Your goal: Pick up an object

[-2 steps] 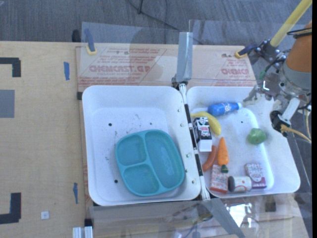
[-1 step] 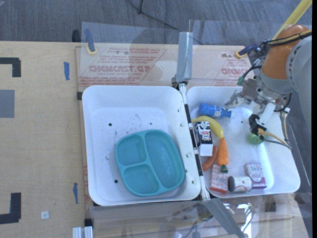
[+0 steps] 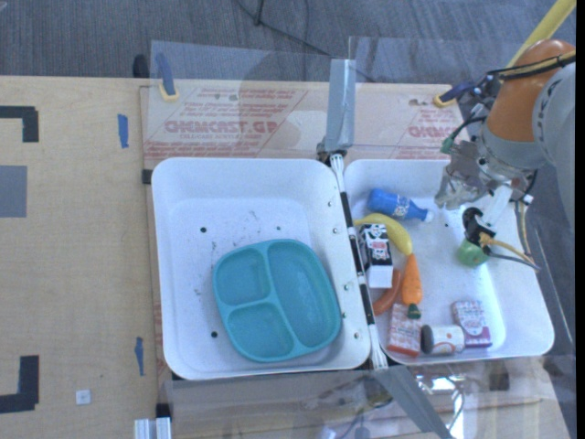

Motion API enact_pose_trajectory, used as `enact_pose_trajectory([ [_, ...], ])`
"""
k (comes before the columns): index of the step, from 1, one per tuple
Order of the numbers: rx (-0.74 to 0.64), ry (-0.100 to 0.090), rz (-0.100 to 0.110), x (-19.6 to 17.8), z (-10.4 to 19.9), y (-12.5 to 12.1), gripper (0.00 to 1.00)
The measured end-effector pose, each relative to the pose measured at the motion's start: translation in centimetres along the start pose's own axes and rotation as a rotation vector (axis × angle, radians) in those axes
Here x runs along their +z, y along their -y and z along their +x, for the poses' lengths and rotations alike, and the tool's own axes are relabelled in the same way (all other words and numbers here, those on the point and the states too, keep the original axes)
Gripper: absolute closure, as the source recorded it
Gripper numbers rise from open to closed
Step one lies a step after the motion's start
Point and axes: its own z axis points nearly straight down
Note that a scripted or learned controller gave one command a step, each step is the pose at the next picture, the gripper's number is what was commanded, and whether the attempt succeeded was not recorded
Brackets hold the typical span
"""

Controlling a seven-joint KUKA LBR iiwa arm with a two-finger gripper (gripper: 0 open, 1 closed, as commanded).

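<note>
Faint red printing, mostly unreadable

The clear panel (image 3: pixel 239 122) behind the left bin bore pale red lettering, mirrored or washed out, too faint to read with certainty. A similar red mark sat on the panel (image 3: pixel 422 126) behind the right bin. The small black carton (image 3: pixel 377 244) and the red-and-white packets (image 3: pixel 472 322) carried print too small to make out.

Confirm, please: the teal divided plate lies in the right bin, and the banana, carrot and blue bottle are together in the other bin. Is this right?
One detail is wrong. The camera view shows the teal divided plate lying in the left bin, not the right. The banana, carrot and blue bottle are together in the other bin, the right bin.
</note>
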Motion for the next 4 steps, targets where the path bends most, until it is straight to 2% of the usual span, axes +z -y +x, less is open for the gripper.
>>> enact_pose_trajectory([
  [1,0.000,0.000,0.000,0.0,0.0,0.0,0.00],
  [2,-0.030,-0.001,0.000,2.0,2.7,4.6,0.00],
  [3,-0.023,0.000,-0.005,0.9,2.3,4.4,1.00],
  [4,-0.023,0.000,-0.005,0.9,2.3,4.4,0.00],
])
